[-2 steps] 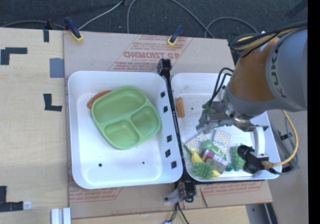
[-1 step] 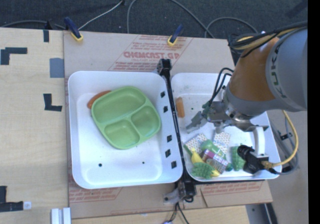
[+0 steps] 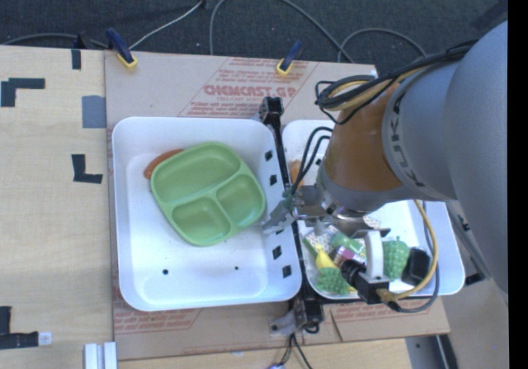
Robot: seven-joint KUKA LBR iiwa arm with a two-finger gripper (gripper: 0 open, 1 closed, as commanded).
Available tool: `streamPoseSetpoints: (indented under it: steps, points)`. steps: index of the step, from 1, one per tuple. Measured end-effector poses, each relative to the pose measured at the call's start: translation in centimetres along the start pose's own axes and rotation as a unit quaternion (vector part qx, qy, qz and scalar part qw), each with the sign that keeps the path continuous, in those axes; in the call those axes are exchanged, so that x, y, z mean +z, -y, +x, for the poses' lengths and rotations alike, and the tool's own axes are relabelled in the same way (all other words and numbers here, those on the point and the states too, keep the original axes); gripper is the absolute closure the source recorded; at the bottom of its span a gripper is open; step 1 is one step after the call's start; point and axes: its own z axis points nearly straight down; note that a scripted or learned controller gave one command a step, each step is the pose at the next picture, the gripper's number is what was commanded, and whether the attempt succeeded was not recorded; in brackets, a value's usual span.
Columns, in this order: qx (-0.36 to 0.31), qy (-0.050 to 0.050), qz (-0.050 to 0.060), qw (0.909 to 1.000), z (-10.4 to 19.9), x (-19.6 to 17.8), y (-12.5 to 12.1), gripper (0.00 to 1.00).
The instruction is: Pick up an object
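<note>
Arm (image 3: 412, 136): grey with orange band, enters from the right edge and fills the right-centre of the frame, reaching down over the right bin.
Bench (image 3: 49, 194): tan board across the left and lower frame, black markings at far left.
Left bin (image 3: 198, 281): white, shallow, centre-left of the frame; bare floor shows along its lower half.
Right bin (image 3: 441, 276): white, lower right, largely covered by the arm; touches the left bin along a black divider.
Green tray (image 3: 208, 192): three-compartment plate in the upper half of the left bin, lying tilted, resting partly on an orange item (image 3: 161, 161) that peeks out at its upper-left edge.
Small objects (image 3: 355, 260): cluster in the lower part of the right bin, green, yellow, magenta and white pieces crowded and touching; candidates for the pick.
Gripper (image 3: 326, 223): low over the cluster, near the divider; jaw state cannot be told, and nothing is seen held.
Risk, clutter: pieces sit packed, so a closing grasp may push neighbours aside or catch two.
Risk, wall: the descent sits close to the divider, so contact with the bin edge seems possible.
Risk, cables: loose wires hang near the wrist and may snag.
</note>
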Motion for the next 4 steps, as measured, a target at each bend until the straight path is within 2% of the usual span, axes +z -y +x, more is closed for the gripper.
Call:
streamPoseSetpoints:
  steps: [1, 2, 3, 4]
  points:
    - [0.001, 0.001, -0.001, 1.0000, -6.9, -0.3, 0.0, 0.00]
    - [0.000, 0.000, 0.001, 1.0000, -6.8, -1.1, -0.1, 1.00]
    - [0.000, 0.000, 0.001, 1.0000, -6.8, -1.1, -0.1, 0.00]
    - [0.000, 0.000, 0.000, 1.0000, 0.9, 0.0, -3.1, 0.00]
